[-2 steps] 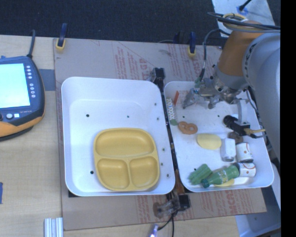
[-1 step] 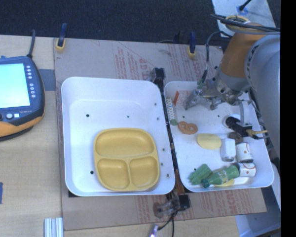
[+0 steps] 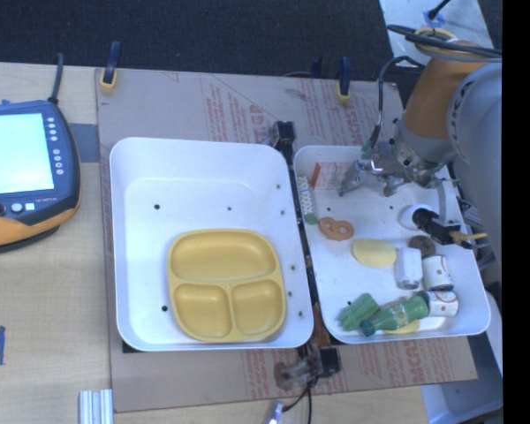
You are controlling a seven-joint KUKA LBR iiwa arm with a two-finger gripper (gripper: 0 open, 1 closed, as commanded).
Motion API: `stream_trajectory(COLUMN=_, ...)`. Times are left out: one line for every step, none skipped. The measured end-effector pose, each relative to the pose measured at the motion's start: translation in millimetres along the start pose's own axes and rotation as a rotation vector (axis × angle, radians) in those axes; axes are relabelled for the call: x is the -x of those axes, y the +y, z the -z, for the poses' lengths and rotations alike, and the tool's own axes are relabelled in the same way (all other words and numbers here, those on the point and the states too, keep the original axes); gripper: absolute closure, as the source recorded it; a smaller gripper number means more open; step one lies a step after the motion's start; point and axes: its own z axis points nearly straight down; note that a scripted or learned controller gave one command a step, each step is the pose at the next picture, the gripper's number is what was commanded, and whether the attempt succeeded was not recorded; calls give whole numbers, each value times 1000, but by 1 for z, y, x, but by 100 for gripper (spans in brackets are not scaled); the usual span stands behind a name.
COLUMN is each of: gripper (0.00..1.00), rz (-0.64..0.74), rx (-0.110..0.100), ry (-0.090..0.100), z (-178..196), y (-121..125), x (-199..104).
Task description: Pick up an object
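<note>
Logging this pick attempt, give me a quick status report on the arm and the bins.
Gripper over the right bin's far end, nothing seen between its fingers. Pretzel, yellow piece, green bottle lying loose. Yellow divided tray in the left bin.

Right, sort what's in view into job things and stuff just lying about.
Job: gripper; right bin with pretzel, green bottle, pale yellow piece.
Lying about: yellow divided tray in left bin, handheld screen, clamps.
</note>
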Motion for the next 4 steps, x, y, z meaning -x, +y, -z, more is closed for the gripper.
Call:
stream_trajectory(gripper=0, rz=0, rx=0, ry=0, z=0, y=0, x=29)
stream_trajectory(gripper=0, rz=3, rx=1, ry=2, z=101, y=-1, x=-69)
stream_trajectory(gripper=0, rz=-2, rx=-1, ry=-1, z=118, y=-20, x=-3)
stream_trajectory(gripper=0, rz=3, rx=-5, ry=0, z=75, y=-11, x=-47)
